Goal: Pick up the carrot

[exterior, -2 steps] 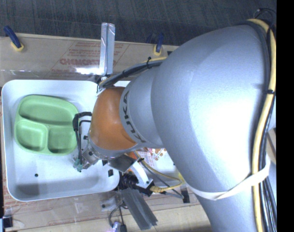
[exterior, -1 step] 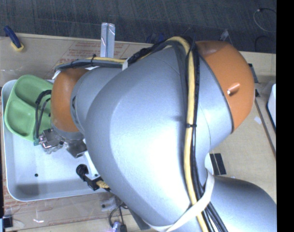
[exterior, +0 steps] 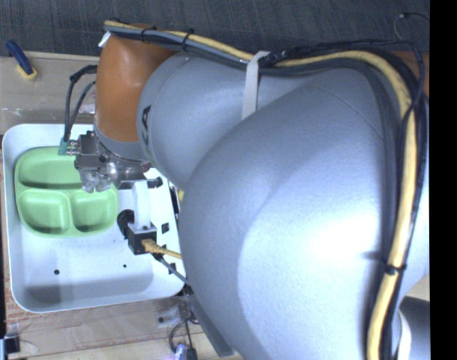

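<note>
Presently the end effector hangs over a green divided tray in a white bin; whether it is spread or pressed together cannot be told. The carrot's place cannot be told either, the arm screening much. Judged light, stiff, smooth: grip across its thick middle

Carrot hidden, its look, pose and place not tellable, grey arm blocking most of the scene
</note>
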Available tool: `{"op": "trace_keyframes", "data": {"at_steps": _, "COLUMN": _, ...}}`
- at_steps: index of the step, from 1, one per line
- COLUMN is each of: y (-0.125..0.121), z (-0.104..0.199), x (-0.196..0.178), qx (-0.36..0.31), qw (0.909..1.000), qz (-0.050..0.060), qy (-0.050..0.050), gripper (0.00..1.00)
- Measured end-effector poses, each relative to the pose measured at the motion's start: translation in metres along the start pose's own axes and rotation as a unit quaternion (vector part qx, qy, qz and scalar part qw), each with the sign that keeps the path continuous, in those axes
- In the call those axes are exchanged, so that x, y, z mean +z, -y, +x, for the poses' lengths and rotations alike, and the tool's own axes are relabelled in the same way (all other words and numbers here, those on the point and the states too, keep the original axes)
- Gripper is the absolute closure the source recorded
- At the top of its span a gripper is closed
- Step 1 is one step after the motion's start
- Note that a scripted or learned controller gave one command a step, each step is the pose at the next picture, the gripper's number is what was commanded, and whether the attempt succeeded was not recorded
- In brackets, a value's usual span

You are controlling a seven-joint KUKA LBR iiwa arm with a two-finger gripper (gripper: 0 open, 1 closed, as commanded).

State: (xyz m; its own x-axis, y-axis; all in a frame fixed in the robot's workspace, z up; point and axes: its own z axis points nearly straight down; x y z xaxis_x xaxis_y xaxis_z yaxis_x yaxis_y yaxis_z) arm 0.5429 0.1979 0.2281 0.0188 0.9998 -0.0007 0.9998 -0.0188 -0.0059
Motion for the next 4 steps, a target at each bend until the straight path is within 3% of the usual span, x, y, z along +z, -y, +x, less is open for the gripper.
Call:
{"op": "trace_keyframes", "data": {"at_steps": 1, "y": -0.048, "z": 0.023, "x": 0.027, "qx": 0.119, "qw": 0.9929, "qz": 0.0, "qy": 0.0, "gripper": 1.0}}
{"op": "trace_keyframes", "data": {"at_steps": 2, "y": -0.005, "z": 0.022, "x": -0.028, "qx": 0.295, "qw": 0.9555, "qz": 0.0, "qy": 0.0, "gripper": 1.0}}
{"op": "trace_keyframes", "data": {"at_steps": 3, "y": -0.024, "z": -0.045, "x": -0.007, "qx": 0.294, "qw": 0.9557, "qz": 0.002, "qy": 0.0, "gripper": 1.0}}
{"op": "trace_keyframes", "data": {"at_steps": 4, "y": -0.023, "z": -0.044, "x": -0.006, "qx": 0.293, "qw": 0.956, "qz": 0.002, "qy": 0.0, "gripper": 0.0}}
